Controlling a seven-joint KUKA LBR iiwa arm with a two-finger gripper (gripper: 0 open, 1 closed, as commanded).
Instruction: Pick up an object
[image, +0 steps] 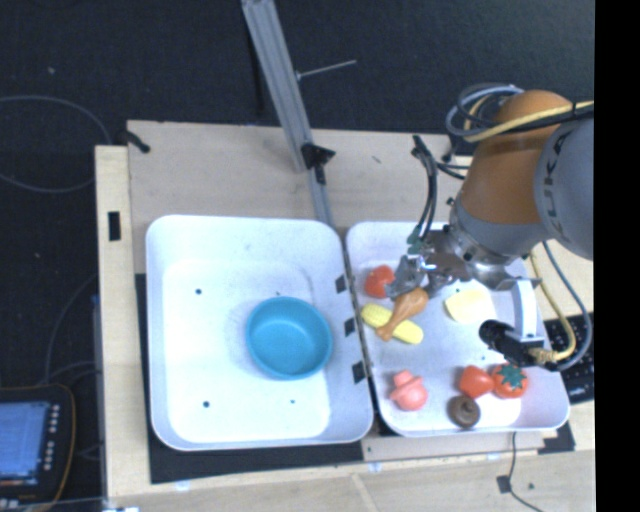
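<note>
The hand (412, 268) is low in the right bin (548, 405), at its upper left part, and the grey arm (520, 200) covers much of the bin's top. Just under the hand lies an orange-brown piece (408, 306) (it looks like a toy drumstick), slanting down to the left. Its upper end is touching or very near the hand, but I cannot tell if the hand is apart, together, or clamped on it, because the wrist hides that part.

Around this piece the things are crowded. A red-orange piece (378, 281) is just beside it on the left, and 2 yellow pieces (376, 317) lie against its lower end. A pale yellow block (467, 303) is near on the right. Lower in the bin are a pink toy (407, 391), a brown round piece (463, 410) and a tomato (476, 380) with a strawberry (510, 379) next to it. The left bin (180, 250) carries a blue bowl (289, 337).

I judge the drumstick to be the target. The risk is that the grip takes only the narrow end, so the piece can swing or slip out when the arm lifts. Also the near neighbours can be pushed, or 1 of them pinched together with it, which makes the hold weak.
</note>
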